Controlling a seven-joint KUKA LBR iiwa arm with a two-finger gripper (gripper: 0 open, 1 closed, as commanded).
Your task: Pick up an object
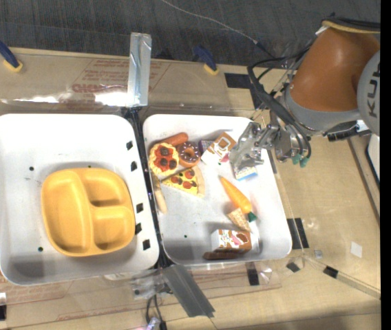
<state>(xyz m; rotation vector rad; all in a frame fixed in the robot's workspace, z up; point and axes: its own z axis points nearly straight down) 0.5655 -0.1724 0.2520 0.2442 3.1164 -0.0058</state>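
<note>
**Toy food in the right bin, hand low over its far right corner**

Toy food pieces lying scattered in the right bin [182, 246]: pizza slices [171, 167] and a chocolate donut [188, 153] at the far left, a small carton [219, 146] just beside, a carrot [237, 194] mid-right, a milk carton [235, 240] at the near edge. Yellow divided tray [87, 210] alone in the left bin [16, 133]. Hand [247, 158] hanging low over the far right of the right bin, tips close to a small white-and-blue item [246, 174]; apart or together, cannot tell, nothing visibly clamped.

Probably still the approach. Best done by coming straight down with tips either side of one piece, well clear of the bin wall and of neighbours. Better to choose something standing apart, such as the carrot, across its narrow width. Worth confirming a real grip before lifting; flat pieces like pizza likely to slip.
</note>
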